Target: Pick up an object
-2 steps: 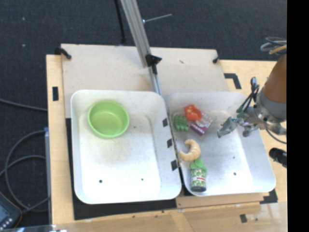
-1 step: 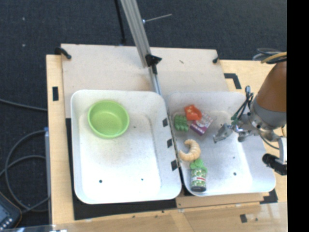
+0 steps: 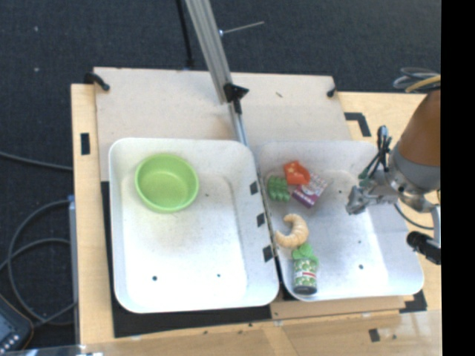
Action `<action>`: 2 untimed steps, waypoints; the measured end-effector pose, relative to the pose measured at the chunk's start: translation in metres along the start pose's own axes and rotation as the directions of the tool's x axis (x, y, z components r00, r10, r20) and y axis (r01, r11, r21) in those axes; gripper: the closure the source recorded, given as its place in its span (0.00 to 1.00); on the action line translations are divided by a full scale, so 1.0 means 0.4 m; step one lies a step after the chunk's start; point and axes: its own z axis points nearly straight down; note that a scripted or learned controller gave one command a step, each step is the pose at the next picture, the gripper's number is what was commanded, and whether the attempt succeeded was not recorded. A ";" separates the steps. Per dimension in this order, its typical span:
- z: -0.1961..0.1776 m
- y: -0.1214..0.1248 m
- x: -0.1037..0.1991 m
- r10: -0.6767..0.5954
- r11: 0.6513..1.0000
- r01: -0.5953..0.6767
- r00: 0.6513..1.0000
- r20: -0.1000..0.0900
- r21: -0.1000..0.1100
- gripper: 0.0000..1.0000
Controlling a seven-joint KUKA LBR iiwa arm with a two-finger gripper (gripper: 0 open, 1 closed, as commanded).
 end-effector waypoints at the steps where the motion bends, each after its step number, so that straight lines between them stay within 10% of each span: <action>1: -0.140 0.029 -0.011 -0.007 1.000 0.007 1.000 0.001 -0.002 1.00; 2: -0.095 0.029 -0.015 -0.004 1.000 0.004 1.000 0.001 0.006 1.00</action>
